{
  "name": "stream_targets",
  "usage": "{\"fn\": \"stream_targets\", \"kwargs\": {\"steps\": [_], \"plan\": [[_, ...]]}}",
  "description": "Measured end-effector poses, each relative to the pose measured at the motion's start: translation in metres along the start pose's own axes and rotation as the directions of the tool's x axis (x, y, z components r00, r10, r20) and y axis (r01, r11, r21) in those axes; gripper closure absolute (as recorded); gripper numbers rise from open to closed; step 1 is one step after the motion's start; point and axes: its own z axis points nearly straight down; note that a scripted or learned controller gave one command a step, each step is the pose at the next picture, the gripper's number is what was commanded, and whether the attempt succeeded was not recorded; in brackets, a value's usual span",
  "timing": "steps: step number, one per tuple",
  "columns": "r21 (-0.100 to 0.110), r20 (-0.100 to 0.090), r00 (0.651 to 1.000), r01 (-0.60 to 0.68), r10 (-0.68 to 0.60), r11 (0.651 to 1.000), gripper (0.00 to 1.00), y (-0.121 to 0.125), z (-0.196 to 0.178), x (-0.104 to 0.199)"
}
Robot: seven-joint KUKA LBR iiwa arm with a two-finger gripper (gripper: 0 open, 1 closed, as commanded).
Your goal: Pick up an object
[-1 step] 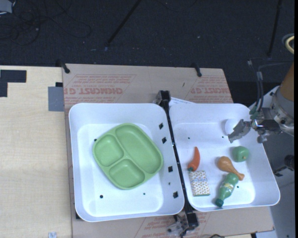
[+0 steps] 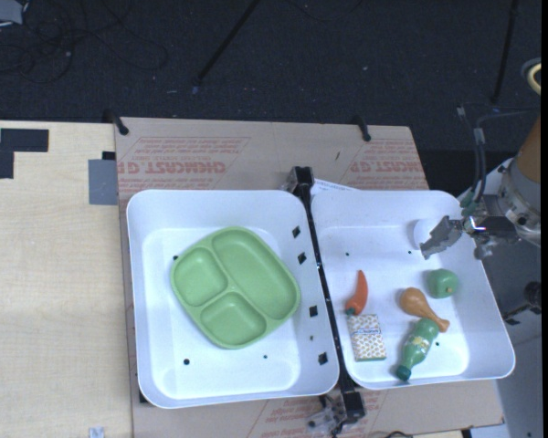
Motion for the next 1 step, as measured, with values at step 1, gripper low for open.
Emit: {"fn": "stream_targets", "kwargs": {"steps": [1], "plan": [[0.003,-0.001,1.0,0.0,0.0,1.0,0.0,0.0048,0.0621,0.003]]}}
